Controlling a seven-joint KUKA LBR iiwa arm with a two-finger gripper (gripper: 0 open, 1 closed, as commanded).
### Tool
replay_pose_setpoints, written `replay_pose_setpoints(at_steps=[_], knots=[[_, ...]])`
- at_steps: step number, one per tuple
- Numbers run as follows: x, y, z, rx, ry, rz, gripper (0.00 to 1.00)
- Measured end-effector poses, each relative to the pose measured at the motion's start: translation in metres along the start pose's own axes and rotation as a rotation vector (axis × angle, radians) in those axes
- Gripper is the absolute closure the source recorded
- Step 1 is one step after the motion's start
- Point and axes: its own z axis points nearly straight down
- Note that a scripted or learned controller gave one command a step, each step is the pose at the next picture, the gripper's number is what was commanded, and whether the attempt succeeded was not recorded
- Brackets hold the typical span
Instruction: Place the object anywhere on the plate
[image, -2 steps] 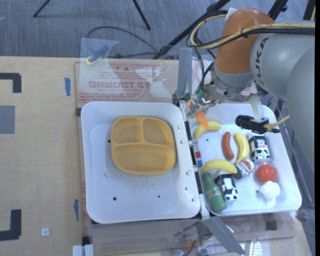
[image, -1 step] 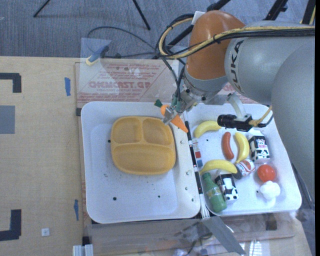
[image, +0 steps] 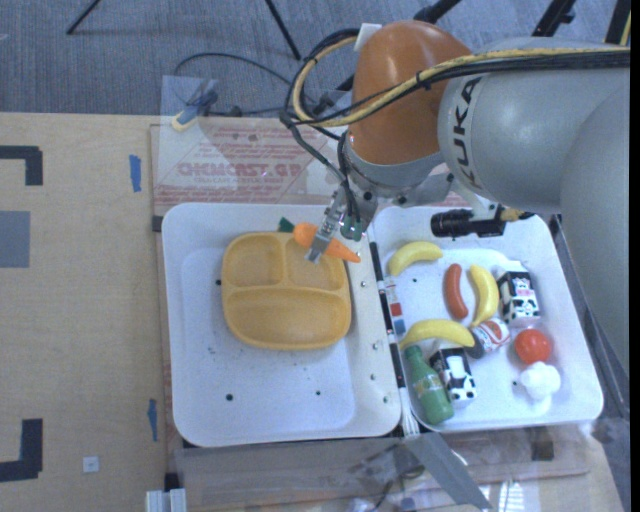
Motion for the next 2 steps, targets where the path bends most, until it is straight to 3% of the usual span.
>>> replay_pose_setpoints(at_steps=[1, 2], knots=[[0.013, -0.001, -0.077, -0.003, -0.005, 0.068, 1.00], [0.003, 0.005, -0.059, -0.002, -0.004, -0.180, 1.00]])
